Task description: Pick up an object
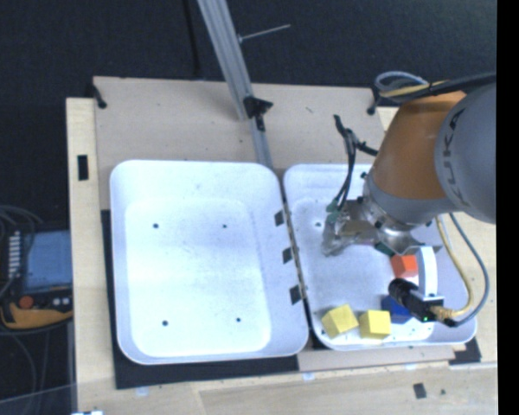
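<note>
**A:** Which step am I in now?

**B:** I judge it the approach. My gripper [336, 239] hangs low over the right bin [316, 188], above its bare floor near the left wall. Whether the jaws are wide or narrow I cannot tell.

**A:** And the things to pick?

**B:** Two yellow blocks [356, 322] lie at the front wall, with an orange block [404, 265] and a blue piece [400, 312] near them. The next move must bring the jaws over one of them, then descend.

arm [432, 158] cut off at right edge, end effector [336, 233] blurred, blue object [401, 313] partly hidden
</note>
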Motion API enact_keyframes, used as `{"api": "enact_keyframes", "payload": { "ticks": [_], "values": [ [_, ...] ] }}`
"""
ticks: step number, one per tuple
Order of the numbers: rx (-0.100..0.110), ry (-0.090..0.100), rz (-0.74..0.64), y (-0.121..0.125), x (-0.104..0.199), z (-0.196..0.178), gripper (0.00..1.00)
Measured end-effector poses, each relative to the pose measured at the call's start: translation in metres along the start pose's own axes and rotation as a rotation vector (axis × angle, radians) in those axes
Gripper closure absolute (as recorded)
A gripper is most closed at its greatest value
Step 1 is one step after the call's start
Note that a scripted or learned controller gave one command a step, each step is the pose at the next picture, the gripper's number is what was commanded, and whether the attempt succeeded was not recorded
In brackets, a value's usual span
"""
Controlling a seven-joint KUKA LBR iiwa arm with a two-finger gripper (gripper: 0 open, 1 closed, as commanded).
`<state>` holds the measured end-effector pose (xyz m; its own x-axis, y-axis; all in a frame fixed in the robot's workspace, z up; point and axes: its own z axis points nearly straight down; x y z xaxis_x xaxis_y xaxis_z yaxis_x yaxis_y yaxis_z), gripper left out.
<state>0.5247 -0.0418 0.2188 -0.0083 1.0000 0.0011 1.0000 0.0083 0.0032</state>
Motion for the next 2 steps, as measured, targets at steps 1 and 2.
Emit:
{"api": "enact_keyframes", "payload": {
  "ticks": [1, 2],
  "values": [
    [0.002, 0.000, 0.000, 0.006, 0.051, 0.005, 1.00],
    [0.002, 0.000, 0.001, 0.025, 0.093, 0.003, 1.00]
  ]
}}
